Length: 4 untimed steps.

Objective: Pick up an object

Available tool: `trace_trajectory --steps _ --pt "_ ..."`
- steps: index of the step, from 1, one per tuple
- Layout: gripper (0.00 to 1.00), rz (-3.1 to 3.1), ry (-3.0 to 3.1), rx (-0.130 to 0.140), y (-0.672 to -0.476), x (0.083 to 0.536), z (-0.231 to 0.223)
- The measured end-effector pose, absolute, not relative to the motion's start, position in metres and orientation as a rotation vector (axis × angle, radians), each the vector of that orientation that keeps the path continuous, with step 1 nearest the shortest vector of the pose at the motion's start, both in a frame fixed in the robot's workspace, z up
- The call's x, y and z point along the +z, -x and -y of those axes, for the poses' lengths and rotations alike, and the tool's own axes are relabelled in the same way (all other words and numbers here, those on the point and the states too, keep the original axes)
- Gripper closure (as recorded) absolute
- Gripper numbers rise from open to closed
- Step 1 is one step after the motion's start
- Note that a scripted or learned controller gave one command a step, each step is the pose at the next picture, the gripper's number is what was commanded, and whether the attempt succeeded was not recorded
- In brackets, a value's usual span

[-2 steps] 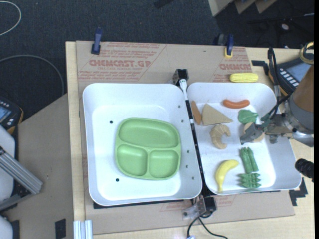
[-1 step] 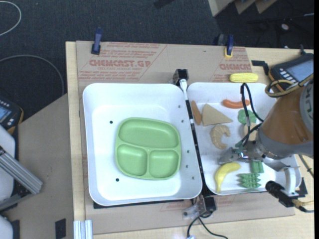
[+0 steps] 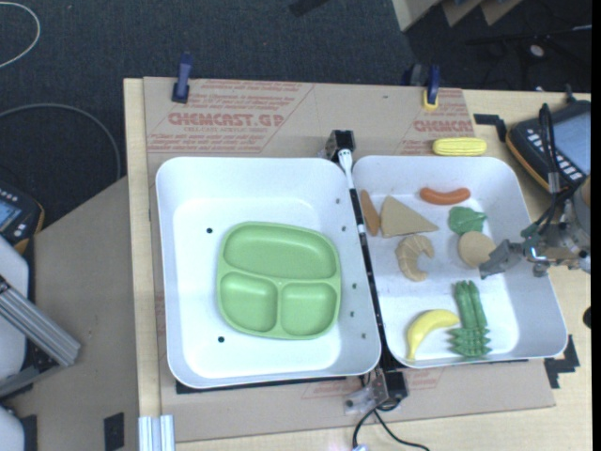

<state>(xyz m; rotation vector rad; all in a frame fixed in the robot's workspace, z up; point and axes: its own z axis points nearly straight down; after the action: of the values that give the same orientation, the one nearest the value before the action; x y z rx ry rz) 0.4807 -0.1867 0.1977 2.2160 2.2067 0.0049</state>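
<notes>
Brown cardboard (image 3: 282, 111) covers the bench under 2 shallow white bins. Left bin (image 3: 178, 252) holds a green 3-compartment plastic tray (image 3: 278, 279). Right bin (image 3: 535, 299) holds toy foods: yellow banana (image 3: 429, 329), green asparagus (image 3: 470, 319), orange sausage (image 3: 443, 195), tan croissant (image 3: 414, 255). Grey gripper (image 3: 502, 259) hovers over the right bin's right side, fingers spread, holding nothing.

Colours on the table and in the two white bins

The left bin (image 3: 178, 280) holds a pale green divided tray (image 3: 279, 279); the right bin (image 3: 526, 318) holds a yellow banana (image 3: 429, 330), dark green asparagus (image 3: 470, 319), a green leafy piece (image 3: 466, 220), a red-orange sausage (image 3: 444, 195), a tan wedge (image 3: 404, 218), a beige croissant (image 3: 414, 256) and a tan round piece (image 3: 475, 248). The brown cardboard (image 3: 235, 120) carries red lettering, blue clamps (image 3: 182, 78) and a yellow corn cob (image 3: 459, 146).
</notes>
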Motion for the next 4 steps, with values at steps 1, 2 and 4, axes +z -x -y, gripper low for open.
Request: trace_trajectory --steps 1,2,4 --pt "1.0 -2.217 -2.218 0.001 -0.48 0.201 0.183" --pt "1.0 -2.212 -2.202 0.018 -0.513 0.449 0.159" --pt "1.0 -2.215 -2.204 0.023 -0.48 0.545 0.063"
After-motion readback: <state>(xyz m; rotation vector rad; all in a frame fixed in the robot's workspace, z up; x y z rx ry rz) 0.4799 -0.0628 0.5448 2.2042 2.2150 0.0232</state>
